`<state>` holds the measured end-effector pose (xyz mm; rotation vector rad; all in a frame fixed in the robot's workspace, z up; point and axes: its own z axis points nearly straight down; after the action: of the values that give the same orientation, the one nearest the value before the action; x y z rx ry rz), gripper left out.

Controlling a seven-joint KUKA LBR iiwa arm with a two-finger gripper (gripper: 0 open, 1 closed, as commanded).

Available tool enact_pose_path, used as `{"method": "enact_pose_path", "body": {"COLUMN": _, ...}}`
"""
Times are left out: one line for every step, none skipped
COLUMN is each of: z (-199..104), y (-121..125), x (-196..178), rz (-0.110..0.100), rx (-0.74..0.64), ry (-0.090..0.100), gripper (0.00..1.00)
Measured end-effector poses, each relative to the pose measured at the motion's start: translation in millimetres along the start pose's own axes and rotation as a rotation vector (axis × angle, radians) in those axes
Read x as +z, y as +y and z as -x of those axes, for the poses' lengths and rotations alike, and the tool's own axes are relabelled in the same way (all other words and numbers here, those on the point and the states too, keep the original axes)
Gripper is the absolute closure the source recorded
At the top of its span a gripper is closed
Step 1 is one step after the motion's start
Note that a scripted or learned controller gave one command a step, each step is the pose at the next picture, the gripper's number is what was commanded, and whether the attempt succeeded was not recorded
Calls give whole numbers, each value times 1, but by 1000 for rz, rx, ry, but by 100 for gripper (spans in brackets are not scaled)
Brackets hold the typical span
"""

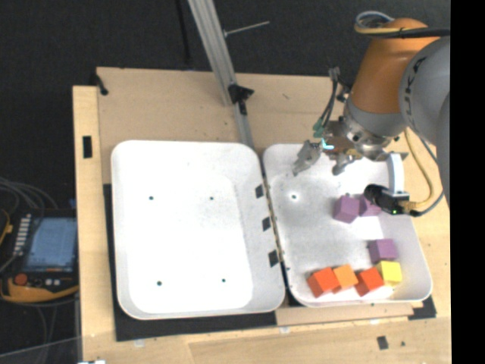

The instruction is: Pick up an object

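Even overhead light, soft focus, faint shadows

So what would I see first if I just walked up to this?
Probably the big arm with its orange band, reaching in from the right, its open gripper over the far end of the right bin. Next, the bright blocks at that bin's near edge: orange, red, yellow and purple.

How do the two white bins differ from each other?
The right bin holds coloured blocks: purple, orange, red and yellow; the left bin shows just a few small dark dots. The tool hangs above the right bin's far end, while nothing hangs above the left bin. Both are shallow, white, round-cornered, and lie side by side.
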<state>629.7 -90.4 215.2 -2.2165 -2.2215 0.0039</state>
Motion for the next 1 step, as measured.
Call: {"method": "enact_pose_path", "body": {"z": 0, "y": 1, "x": -3, "rz": 5, "rx": 1, "ry": 0, "gripper": 0}}
